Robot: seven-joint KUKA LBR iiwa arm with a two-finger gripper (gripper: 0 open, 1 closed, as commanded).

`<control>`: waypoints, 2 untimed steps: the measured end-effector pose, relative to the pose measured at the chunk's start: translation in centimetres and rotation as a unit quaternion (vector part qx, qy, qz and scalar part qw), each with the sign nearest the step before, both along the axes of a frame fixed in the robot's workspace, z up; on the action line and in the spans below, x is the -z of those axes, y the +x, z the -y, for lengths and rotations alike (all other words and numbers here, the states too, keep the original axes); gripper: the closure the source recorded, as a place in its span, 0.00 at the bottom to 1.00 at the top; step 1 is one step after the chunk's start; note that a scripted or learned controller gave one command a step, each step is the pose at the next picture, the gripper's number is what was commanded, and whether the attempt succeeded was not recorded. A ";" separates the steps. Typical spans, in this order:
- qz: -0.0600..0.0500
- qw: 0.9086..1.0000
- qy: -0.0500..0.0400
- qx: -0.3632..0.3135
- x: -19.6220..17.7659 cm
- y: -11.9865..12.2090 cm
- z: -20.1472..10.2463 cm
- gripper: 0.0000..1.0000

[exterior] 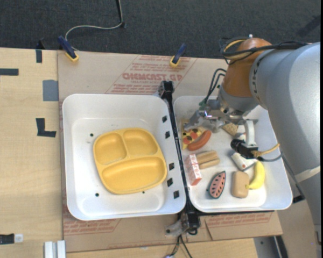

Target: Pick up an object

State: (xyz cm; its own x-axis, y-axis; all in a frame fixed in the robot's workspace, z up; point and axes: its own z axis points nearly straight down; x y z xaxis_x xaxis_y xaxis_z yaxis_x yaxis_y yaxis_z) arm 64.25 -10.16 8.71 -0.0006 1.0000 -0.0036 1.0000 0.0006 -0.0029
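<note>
In the right bin, my gripper hangs low over the far left part, just above a toy hot dog with a red sausage and yellow bun. The hot dog lies on the bin floor, right under the gripper's tip. Nearer the front lie a tan log-shaped piece, a pink packet, a watermelon slice, a tan bread piece and a yellow banana. The wrist hides part of the bin's far side.
The left bin holds a yellow divided plate in its middle. A black divider runs between the two bins. A small tan piece lies beside the wrist. The grey arm covers the right bin's right rim.
</note>
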 end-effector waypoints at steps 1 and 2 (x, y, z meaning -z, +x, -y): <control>-0.011 1.000 0.000 0.000 0.2 1.0 -0.2 0.00; 0.002 1.000 0.001 0.000 0.2 2.6 -0.7 0.00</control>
State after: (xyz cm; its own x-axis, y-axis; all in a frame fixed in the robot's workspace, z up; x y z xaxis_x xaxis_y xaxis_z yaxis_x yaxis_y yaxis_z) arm 66.84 -9.42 8.52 -0.0006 1.0000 -0.0018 1.0000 0.0006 0.0004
